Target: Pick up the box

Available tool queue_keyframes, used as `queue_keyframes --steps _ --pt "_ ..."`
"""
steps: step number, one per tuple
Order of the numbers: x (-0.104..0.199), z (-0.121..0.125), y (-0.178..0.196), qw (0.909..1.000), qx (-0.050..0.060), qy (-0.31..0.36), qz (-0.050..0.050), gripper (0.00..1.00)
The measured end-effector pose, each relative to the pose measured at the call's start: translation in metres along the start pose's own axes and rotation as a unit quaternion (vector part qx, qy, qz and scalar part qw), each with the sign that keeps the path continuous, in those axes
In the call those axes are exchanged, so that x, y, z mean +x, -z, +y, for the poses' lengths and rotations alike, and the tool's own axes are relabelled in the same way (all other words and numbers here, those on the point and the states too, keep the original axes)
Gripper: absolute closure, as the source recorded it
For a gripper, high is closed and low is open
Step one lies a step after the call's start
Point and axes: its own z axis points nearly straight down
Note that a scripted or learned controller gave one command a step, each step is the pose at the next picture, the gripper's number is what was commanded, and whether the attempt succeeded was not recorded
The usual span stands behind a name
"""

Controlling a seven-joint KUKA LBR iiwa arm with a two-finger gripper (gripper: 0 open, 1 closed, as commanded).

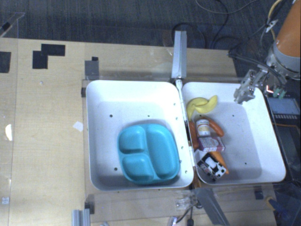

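A small box [212,145] with a purple and white face lies in the right bin [254,140], near its left wall. It sits among other items, below a small can [203,126] and above a black-and-white object [211,166]. My gripper [244,94] hangs over the bin's upper right corner, well away from the box to its upper right. It stands open with nothing between its fingers.
A yellow banana [202,105] lies at the top of the pile and an orange piece [216,126] sits beside the can. The left bin [101,126] holds a blue divided plate [148,152]. A metal post [179,55] rises between the bins.
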Motion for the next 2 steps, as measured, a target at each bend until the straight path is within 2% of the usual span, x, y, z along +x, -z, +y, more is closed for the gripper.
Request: queue_keyframes --steps 1,2 --pt "-0.061 0.043 -0.011 0.9980 -0.001 0.064 0.000 1.00" --pt "-0.027 0.045 -0.049 0.9845 -0.001 0.176 0.000 1.00"
